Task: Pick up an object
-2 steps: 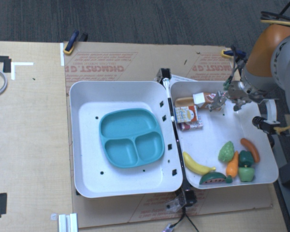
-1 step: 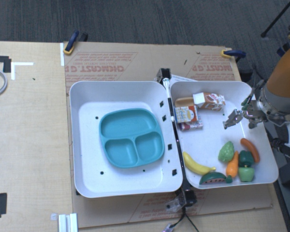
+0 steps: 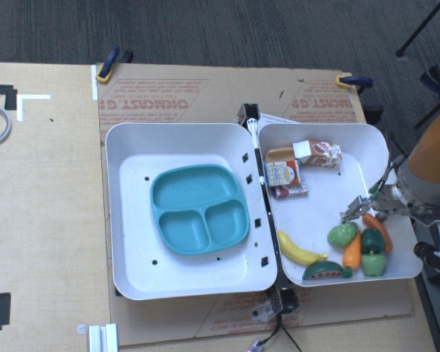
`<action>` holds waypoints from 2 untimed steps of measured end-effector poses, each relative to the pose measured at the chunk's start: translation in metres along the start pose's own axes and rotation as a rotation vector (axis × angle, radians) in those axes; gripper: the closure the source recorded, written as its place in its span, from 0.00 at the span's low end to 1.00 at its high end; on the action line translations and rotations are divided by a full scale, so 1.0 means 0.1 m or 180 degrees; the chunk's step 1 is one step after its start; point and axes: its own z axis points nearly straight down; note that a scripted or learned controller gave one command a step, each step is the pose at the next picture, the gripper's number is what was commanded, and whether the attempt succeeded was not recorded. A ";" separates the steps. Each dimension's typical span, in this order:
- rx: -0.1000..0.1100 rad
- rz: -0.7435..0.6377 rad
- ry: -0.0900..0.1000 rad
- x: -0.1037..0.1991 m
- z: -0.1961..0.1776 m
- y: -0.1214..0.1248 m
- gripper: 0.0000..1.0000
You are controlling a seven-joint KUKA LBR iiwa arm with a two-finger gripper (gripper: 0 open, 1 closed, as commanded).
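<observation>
Nearest us in the right bin (image 3: pixel 374 141), a melon slice (image 3: pixel 327 271) and banana (image 3: pixel 299 251) lie by the front wall; just behind sit peppers (image 3: pixel 372 252), a carrot (image 3: pixel 352 250) and a green lump (image 3: pixel 342 235). Our gripper (image 3: pixel 356 211) hangs just above that lump; whether its jaws are spread, we cannot tell. We should drop straight onto the lump, clear of the carrot. Farther back lie packets (image 3: pixel 286 176).

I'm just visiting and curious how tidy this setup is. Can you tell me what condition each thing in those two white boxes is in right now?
Teal divided tray: flat, upright, in left bin.
Banana: lying near right bin's front.
Watermelon slice: lying against front wall.
Carrot: lying among toy vegetables.
Snack packets: lying flat at back.
Gripper: low, above green toy vegetable.
</observation>
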 end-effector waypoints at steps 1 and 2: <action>-0.0009 0.0015 -0.0021 -0.03 -0.10 0.00 1.00; -0.0002 0.0013 -0.0033 0.61 -1.30 -0.22 1.00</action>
